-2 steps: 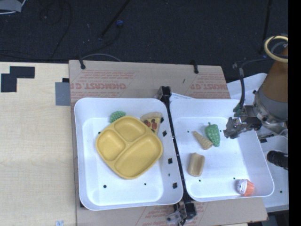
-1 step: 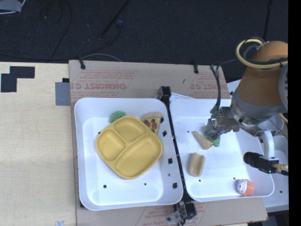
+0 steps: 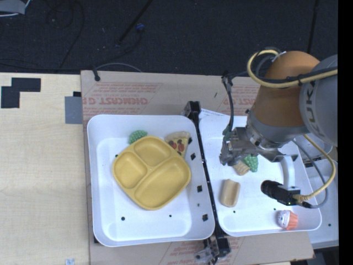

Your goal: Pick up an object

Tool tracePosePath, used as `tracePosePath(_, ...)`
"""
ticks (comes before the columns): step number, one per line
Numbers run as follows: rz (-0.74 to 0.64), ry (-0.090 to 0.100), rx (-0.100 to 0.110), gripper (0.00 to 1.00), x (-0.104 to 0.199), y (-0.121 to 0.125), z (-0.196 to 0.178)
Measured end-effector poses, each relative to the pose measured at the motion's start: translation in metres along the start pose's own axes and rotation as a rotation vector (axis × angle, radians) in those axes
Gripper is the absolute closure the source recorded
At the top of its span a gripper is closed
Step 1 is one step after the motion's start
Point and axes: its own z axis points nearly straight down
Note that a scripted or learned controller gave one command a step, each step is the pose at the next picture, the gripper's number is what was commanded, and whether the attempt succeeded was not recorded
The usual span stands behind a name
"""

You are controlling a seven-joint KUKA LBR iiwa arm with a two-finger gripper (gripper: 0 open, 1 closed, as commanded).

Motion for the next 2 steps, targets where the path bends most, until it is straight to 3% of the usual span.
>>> tracePosePath(2,-0.001,-0.001,-0.003,1.0,0.113,0.024,0.003)
